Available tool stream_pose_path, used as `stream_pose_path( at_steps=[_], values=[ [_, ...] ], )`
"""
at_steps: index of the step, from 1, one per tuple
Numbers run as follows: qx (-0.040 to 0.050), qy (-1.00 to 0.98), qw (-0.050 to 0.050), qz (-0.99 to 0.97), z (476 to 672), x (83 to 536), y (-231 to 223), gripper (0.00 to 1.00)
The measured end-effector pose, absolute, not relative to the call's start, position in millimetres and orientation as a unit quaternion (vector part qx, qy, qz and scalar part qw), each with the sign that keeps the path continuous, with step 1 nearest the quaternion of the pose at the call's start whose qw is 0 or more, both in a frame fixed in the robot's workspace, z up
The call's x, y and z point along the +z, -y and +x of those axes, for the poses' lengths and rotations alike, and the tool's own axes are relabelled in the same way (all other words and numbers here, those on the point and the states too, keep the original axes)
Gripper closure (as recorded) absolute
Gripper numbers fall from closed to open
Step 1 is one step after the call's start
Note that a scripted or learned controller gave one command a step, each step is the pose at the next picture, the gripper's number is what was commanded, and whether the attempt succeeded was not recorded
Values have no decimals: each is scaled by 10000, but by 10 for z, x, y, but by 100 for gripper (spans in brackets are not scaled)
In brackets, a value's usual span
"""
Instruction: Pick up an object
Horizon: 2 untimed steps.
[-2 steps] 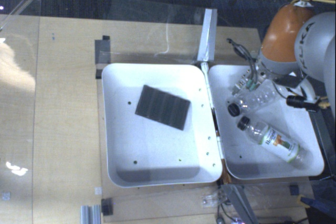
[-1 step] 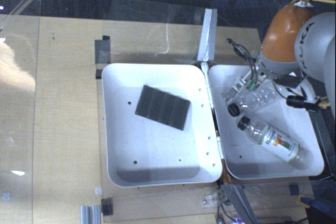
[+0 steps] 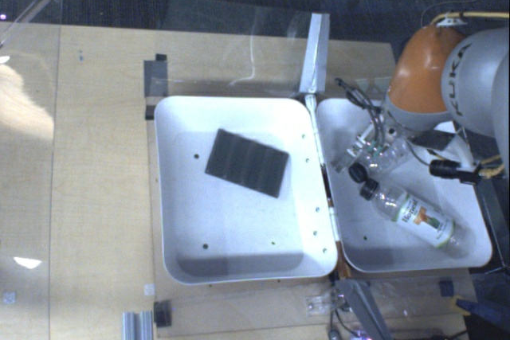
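Arm is nearest the lens: grey casing and orange band fill the upper right, cut off by the frame edge, covering the back corner of the right bin.

Gripper reaches down into the right bin, near its back-left part. The metal and wires there are cluttered and glinting. Cannot tell how it is set, nor whether anything sits in it.

Clear plastic bottle lies on its side on the right bin floor, dark cap toward the gripper, base toward the front-right corner. White label with an orange mark around its middle. Cap end is just beside the gripper; contact cannot be made out. The transparent body blends into the white floor, outline faint.

Left bin holds one dark flat rectangular pad, lying tilted in the back half, apart from all walls. Surface looks faintly ribbed; material unclear.

Both bins sit touching side by side on the wooden desk. Clear panels stand over the desk at left and behind the bins, edges hard to trace.
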<state>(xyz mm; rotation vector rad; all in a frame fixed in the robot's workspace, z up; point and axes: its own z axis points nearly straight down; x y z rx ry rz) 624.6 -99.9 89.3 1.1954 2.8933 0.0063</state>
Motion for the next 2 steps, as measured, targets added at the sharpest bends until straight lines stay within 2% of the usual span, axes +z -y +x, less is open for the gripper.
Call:
stream_pose_path(
  at_steps=[1, 2],
  values=[
    [44, -9242, 105, 3816, 6280, 1033, 988, 100],
    [44, -9243, 103, 3816, 6279, 1032, 987, 0]
  ],
)
